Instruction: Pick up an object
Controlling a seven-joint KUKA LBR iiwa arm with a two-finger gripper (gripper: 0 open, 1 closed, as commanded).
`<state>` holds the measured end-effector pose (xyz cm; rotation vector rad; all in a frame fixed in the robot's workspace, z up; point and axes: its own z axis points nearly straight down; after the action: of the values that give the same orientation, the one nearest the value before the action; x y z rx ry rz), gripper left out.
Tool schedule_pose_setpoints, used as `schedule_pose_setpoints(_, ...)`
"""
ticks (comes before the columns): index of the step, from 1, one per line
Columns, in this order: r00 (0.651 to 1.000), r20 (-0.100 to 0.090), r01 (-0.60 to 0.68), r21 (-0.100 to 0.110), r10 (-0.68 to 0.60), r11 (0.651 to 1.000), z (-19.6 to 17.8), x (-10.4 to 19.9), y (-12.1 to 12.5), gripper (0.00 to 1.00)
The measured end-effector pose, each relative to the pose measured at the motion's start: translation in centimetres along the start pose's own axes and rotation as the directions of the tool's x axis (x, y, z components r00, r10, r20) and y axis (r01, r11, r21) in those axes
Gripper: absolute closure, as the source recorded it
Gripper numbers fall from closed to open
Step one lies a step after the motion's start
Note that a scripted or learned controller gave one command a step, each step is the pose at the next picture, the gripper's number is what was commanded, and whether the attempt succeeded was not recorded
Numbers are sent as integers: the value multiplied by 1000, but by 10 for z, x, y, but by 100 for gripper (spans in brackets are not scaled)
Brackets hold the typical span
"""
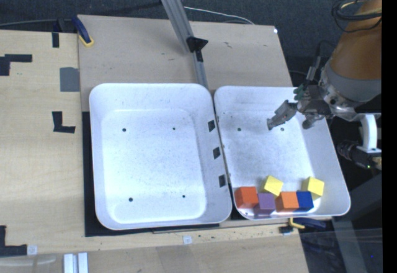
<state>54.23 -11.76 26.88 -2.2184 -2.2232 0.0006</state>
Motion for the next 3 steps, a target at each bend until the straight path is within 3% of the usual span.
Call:
schedule_pose_setpoints(1,1000,0,1,6,-1,1000,129,17,59,0)
schedule_pose_setpoints(2,1000,-1,1,-2,-1,1000,74,38,33,0)
schedule_pose_setpoints(3,1000,-2,7,-3,-7,1000,77,110,94,0)
